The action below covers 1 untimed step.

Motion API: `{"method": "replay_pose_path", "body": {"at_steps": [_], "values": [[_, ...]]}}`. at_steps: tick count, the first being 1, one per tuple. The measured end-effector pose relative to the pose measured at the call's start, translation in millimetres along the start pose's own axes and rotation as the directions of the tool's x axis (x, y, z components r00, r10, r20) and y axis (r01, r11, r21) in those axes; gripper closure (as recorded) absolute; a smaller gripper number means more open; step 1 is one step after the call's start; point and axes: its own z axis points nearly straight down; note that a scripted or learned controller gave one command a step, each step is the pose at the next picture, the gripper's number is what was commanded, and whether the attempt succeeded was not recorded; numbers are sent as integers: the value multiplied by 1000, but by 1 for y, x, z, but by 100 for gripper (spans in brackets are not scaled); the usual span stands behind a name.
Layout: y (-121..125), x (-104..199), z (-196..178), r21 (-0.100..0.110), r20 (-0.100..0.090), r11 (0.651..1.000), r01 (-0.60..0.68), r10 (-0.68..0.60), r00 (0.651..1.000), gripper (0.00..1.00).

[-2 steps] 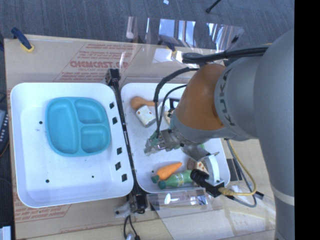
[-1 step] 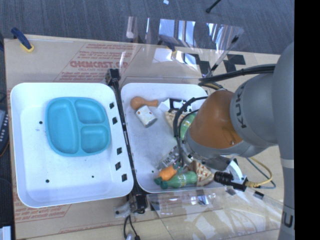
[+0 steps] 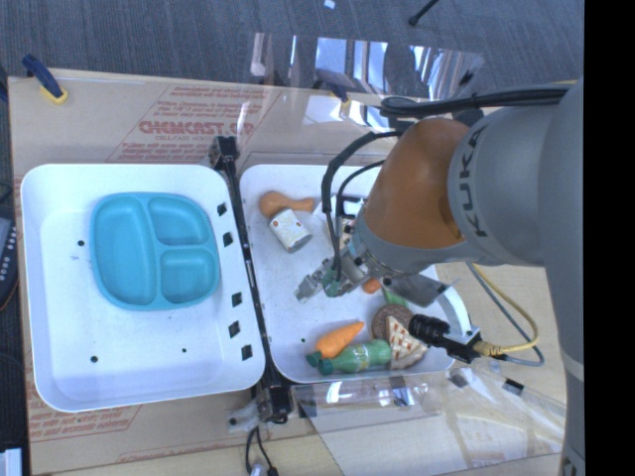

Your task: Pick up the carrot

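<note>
carrot (image 3: pixel 339 338) lies in the right bin (image 3: pixel 260 266), near its front edge, tilted with the thick orange end up and to the right and a bit of green at the lower left. we see it resting against a green bottle-like toy (image 3: pixel 359 357) just below it, touching along its underside, and a pizza-slice toy (image 3: pixel 400 335) sits just to its right, so the carrot is hemmed in on two sides and its freest flanks look to be the upper left ones. farther back in the same bin a drumstick toy (image 3: pixel 281 204) and a small white block (image 3: pixel 289 230) lie near each other, well apart from the carrot. our gripper (image 3: pixel 319 285) hangs above the middle of the bin floor, up and a little left of the carrot, with nothing between its fingers; we cannot tell whether they are wide or narrow, because the metal parts blur together. a small orange piece (image 3: pixel 371 287) shows just beside the wrist, and we cannot say what it is. the arm's bulk covers the bin's right rear corner. in the left bin (image 3: pixel 40 266) a blue divided plate (image 3: pixel 156 249) sits alone, apart from this work. we judge the pick as not yet begun: the carrot lies untouched on the floor, and the crowding below it may make a clean grasp hard.
</note>
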Motion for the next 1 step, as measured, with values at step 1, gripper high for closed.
{"method": "replay_pose_path", "body": {"at_steps": [1], "values": [[-2,-1,2,4,-1,1000,-2,2,1000,0]]}}
